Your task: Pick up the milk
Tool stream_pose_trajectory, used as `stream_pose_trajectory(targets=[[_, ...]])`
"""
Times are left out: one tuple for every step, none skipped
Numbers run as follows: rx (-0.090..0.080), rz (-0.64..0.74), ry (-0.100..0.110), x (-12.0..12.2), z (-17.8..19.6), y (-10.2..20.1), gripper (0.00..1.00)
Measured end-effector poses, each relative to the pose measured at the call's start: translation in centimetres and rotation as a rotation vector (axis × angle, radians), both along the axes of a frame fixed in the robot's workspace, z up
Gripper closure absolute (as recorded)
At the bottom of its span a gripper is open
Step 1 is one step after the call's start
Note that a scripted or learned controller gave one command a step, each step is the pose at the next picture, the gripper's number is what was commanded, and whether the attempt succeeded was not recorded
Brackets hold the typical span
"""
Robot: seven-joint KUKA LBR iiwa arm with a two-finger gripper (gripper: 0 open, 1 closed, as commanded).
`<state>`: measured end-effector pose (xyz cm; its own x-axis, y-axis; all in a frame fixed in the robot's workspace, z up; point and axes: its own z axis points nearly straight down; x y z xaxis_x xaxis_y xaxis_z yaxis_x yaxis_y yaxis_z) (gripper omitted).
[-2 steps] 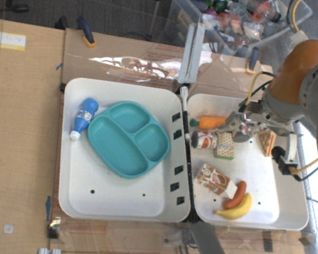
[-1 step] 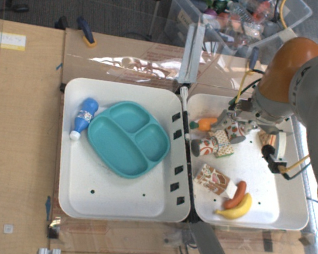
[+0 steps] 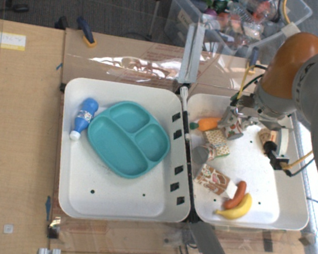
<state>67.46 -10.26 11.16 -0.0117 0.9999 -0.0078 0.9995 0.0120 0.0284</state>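
Observation:
The milk (image 3: 83, 117) is a small blue and white bottle lying at the far left of the left bin (image 3: 112, 202), beside a teal divided plate (image 3: 130, 139). My gripper (image 3: 234, 124) is far from it, low over the back of the right bin (image 3: 288, 214), just right of an orange carrot (image 3: 208, 124) and above a patterned packet (image 3: 217, 143). The wrist hides what lies directly beneath the gripper.
The right bin also holds a patterned box (image 3: 213, 180), a red sausage (image 3: 236, 191), a banana (image 3: 237, 207) and a small item (image 3: 267, 137) near the arm's cable. A ridge (image 3: 180, 150) divides the bins. A clear tub of clutter (image 3: 235, 13) stands behind.

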Motion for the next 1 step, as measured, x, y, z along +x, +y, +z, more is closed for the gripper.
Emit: stream_pose_trajectory(targets=[[0.008,-0.024,0.024,-1.54,7.54,7.93,1.0]])
